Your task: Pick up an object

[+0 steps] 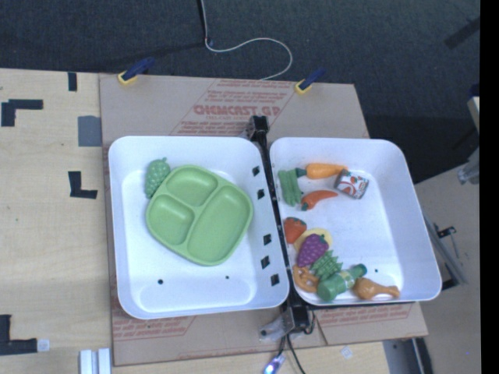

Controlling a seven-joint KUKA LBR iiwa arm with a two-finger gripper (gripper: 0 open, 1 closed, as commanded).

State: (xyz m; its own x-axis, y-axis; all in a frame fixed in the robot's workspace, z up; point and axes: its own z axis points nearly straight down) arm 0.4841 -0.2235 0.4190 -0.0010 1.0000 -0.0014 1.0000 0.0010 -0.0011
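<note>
- Two white bins side by side on the desk. The left bin (129, 209) has a green divided plate (199, 214) and a little green grape bunch (157, 175) touching the plate's upper-left edge.
- The right bin (390, 209) has all the toy food, mostly crowded along its left wall: an orange carrot (325, 170), green beans (289, 185), a small can (351, 184), an orange-red pepper (318, 199), a tomato (294, 228), purple grapes (310, 249), and a green and orange jumble in the bottom-left corner.
- The tool's state: can't tell, so no call on spread or pinched.
- Nothing looks picked yet, I'd say.
- Key bit: the arm comes in from the right, so the right bin's stuff is nearer. The can is my guess for the easiest target, sitting a bit apart from the carrot, with open bin floor to its right.
- The carrot's long axis runs roughly left-right, so fingers would want to close across it, front-to-back.
</note>
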